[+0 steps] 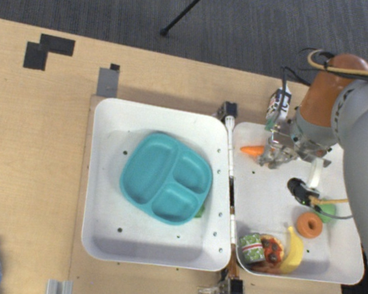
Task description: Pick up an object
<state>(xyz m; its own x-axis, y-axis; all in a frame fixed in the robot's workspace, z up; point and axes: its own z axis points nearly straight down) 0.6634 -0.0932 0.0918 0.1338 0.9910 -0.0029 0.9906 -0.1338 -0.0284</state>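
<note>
Banana (294, 250) hugs the right bin's (269, 198) near edge — tool (270, 158), grip unreadable, beside the carrot (252, 149).

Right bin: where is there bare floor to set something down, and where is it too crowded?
In the right white bin, floor lies bare at the left-centre, between the orange carrot and the packaged salad. The near corner is crowded: yellow banana, orange doughnut ring. The gripper hangs by the carrot.
</note>
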